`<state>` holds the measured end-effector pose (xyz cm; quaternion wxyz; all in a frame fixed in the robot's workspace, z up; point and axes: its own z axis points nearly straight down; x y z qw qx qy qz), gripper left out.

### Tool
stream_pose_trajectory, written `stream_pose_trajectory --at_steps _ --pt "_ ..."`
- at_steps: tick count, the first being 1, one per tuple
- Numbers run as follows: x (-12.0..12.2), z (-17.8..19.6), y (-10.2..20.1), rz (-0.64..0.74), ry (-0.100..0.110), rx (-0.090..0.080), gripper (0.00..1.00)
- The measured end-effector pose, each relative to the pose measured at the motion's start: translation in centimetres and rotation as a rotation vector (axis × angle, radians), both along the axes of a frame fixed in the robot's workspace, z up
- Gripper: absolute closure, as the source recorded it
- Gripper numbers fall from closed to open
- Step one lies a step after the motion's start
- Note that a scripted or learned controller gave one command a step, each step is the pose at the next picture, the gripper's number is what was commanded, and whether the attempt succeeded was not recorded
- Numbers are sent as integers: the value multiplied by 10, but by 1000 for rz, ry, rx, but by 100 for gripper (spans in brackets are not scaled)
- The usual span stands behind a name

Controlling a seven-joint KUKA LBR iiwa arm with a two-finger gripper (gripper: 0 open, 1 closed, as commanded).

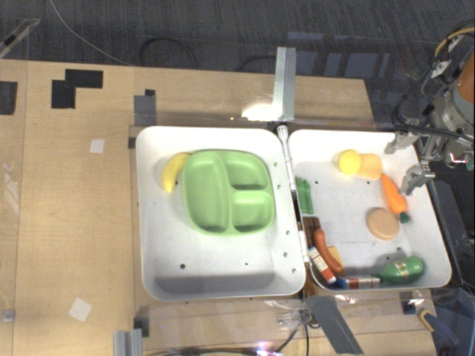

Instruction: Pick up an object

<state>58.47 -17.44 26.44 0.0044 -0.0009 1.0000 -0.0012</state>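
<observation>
1 arm (453,102) above right bin (438,243) edge

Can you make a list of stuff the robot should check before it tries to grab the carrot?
1. Carrot lies in the right bin, in plain sight: ok.
2. Nothing lies on top of the carrot: ok.
3. Room around it: the yellow lemon and tan round cookie sit close, apart from it: ok.
4. End effector is near the carrot, at the bin's right edge: ok.
5. End effector lined up straight above the carrot: cannot tell.
6. End effector carries nothing already: cannot tell.
</observation>
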Motion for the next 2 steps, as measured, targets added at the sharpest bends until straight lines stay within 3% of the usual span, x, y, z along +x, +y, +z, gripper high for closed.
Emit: stream_pose_trajectory --at_steps 1,2 --pt "-18 -89 -32 118 7 2 0" --pt "-12 -168 -33 165 -15 -7 0"
